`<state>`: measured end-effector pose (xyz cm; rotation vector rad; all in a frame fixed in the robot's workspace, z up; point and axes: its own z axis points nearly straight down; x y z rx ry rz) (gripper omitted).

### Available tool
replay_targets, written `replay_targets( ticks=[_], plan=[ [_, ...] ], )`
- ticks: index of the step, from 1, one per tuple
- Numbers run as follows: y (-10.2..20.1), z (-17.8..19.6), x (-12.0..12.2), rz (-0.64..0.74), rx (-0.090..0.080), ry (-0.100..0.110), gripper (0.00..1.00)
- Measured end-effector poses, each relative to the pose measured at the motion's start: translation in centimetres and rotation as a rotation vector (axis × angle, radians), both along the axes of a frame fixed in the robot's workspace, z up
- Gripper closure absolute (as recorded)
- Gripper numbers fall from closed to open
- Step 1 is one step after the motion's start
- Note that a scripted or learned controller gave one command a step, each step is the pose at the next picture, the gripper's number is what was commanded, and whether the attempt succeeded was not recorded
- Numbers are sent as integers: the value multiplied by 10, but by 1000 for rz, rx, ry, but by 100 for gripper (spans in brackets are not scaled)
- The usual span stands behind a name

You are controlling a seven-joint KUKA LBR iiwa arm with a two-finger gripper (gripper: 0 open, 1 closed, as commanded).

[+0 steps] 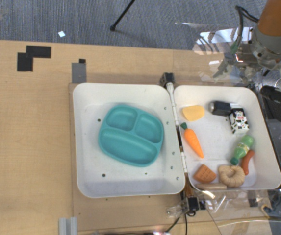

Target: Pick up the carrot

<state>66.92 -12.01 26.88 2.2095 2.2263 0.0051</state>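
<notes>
- We look down at a slant on a wooden bench (27, 146) bearing two shallow white bins side by side.
- The left bin (89, 180) holds a teal divided plate (130, 135), lying near the bin's middle with its compartments facing up.
- The right bin (263, 131) holds a scatter of toy foods and small items.
- The carrot (193, 141) lies in the right bin close to its left wall, at about 9 o'clock from the bin's centre. It is orange with a small green top; the top points toward 11 o'clock and the tip toward 5 o'clock.
- Just above the carrot, at 12 o'clock from it, sits a yellow cheese wedge (193, 112).
- At 5 o'clock from the carrot, near the bin's front wall, are a waffle piece (205, 174) and, beside it on the right, a tan pretzel (231, 175).
- Along the bin's right side we see a green bottle-shaped toy (242, 149) with a red sausage (247, 161) just beside it, a black-and-white cow figure (238, 121), and a dark grey object (221, 107).
- The arm (277, 13) enters at the upper right, its orange band visible above the grey wrist.
- The gripper (238, 62) hangs beyond the right bin's far edge, at about 1 o'clock from the carrot and well apart from it. We cannot tell how it is set, as that area is a blur of reflections, and we see nothing in its grasp.
</notes>
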Motion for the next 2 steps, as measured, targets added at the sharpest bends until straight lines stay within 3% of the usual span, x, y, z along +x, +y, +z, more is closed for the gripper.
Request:
replay_targets(
  ticks=[1, 2],
  plan=[
    [59, -79, -60, 66, 4, 10, 0],
    [36, -164, -94, -15, 1, 9, 0]
  ],
)
